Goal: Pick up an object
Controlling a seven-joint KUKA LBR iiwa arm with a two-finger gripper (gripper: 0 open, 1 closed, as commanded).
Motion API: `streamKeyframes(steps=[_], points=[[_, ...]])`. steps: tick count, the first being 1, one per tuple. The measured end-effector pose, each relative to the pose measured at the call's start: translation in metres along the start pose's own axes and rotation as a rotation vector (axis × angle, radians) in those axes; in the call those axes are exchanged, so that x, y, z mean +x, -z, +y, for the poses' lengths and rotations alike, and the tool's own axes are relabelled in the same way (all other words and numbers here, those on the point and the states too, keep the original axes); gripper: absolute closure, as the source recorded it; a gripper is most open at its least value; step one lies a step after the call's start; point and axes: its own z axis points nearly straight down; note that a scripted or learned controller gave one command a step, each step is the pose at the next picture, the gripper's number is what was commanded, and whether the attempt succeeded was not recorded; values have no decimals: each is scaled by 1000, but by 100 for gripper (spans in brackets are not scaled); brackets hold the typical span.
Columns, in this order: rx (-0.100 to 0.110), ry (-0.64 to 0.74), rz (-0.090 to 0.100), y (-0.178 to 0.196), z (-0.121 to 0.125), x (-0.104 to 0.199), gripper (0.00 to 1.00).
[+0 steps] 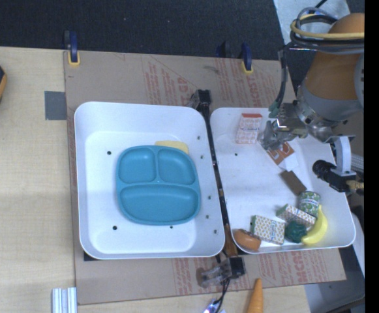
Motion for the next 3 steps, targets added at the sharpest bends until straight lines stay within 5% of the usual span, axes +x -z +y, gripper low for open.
streamKeyframes(steps=[1,2,3], points=[[1,-1,0,-32,-31,-37,100],[-6,3,1,10,-49,-14,100],[-10,3,-1,54,-12,-30,100]])
